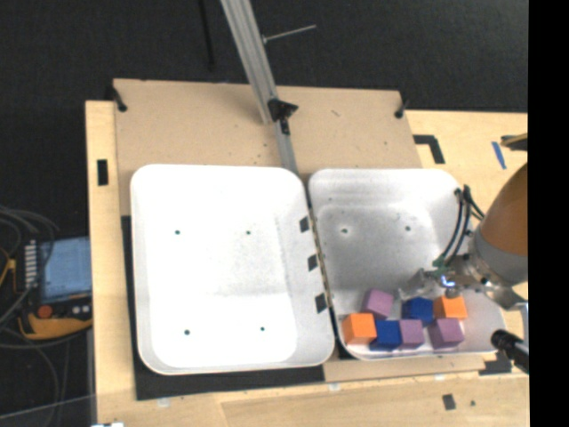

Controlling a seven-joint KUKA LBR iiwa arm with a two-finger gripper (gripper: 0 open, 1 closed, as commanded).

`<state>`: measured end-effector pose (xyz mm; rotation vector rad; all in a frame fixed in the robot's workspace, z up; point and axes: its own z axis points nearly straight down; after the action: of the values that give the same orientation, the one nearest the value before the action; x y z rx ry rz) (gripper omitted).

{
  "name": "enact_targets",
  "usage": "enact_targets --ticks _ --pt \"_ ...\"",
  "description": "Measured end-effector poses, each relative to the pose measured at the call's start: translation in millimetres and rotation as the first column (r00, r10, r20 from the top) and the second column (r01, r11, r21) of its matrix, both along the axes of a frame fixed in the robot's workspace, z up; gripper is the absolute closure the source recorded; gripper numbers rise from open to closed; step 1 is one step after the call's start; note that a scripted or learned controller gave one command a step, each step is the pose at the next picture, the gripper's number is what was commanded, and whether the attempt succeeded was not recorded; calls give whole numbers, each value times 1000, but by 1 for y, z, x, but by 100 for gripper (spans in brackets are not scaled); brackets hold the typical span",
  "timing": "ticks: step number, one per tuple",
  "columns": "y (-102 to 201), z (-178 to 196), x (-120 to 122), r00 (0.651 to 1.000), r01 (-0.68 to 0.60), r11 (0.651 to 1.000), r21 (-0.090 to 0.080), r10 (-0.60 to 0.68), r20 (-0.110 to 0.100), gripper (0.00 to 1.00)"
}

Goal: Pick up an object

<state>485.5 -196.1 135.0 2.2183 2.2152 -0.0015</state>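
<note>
Several small blocks lie clustered at the front of the right bin (373,212): an orange block (360,326), a blue block (388,334), purple blocks (380,302) (412,332) (446,332), another blue block (418,309) and a second orange block (453,307). My gripper (437,283) is low in the right bin, just behind the blue and orange blocks at the cluster's right side. The arm's orange band (508,222) rises above it at the right edge. I see no block lifted off the bin floor.
The left bin (218,265) sits beside the right one, with black clips along the shared rim. A slanted metal pole (253,47) stands behind the bins. A blue device and cables (62,274) lie left of the bench.
</note>
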Motion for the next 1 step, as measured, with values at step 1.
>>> enact_targets --ticks 1 --pt "-2 -37 3 1000 1 1000 0 -1 5 0"
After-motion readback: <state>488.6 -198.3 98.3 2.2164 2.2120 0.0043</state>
